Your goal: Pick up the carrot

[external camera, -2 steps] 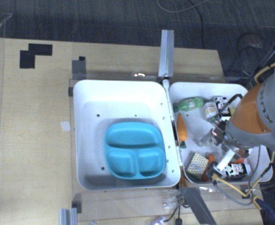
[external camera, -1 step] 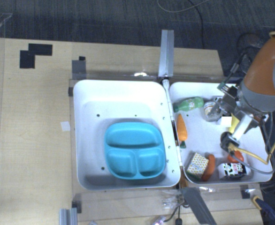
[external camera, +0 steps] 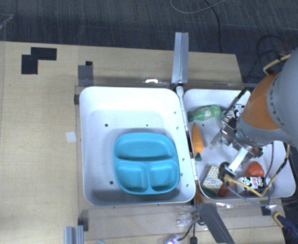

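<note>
On the table (external camera: 37,136), at nine o'clock of the scene, the left bin (external camera: 95,105) is seen to hold a blue divided plate (external camera: 146,161), well apart from anything the task concerns. Just past the shared wall, the carrot (external camera: 197,139) lies along the left edge of the right bin (external camera: 291,184), at nine o'clock within that bin, with a green item (external camera: 206,113) near its twelve o'clock end. A grasp is judged risky here: one finger could be blocked by the wall, and the carrot could be pushed or rolled rather than lifted (the green item might also be nudged). The end effector (external camera: 234,156) is placed toward three o'clock of the carrot, apart from it, above clutter at six o'clock; nothing is seen held, and its opening cannot be told.
</note>
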Controlling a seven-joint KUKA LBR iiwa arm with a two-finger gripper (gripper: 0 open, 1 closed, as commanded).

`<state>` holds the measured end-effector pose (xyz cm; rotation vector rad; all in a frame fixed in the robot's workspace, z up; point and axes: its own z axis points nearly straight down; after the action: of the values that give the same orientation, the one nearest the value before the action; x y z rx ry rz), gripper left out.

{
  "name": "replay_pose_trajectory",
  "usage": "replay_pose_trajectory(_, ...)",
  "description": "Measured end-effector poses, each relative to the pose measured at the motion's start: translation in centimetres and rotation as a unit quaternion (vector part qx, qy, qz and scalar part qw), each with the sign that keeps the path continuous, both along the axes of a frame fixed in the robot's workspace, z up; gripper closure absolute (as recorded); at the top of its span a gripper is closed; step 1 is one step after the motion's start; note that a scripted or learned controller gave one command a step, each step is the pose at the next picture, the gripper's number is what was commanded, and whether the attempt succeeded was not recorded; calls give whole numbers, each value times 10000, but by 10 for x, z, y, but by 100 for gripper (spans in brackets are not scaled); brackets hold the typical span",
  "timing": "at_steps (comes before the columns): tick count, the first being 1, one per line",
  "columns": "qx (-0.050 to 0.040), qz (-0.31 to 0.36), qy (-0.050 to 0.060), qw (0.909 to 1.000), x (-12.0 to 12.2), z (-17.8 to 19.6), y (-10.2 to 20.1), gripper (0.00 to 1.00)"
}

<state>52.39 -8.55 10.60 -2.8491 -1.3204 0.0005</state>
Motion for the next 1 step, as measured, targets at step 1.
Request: replay_pose_trajectory(1,-3,-263,-80,9996,-32,-16,-32,0)
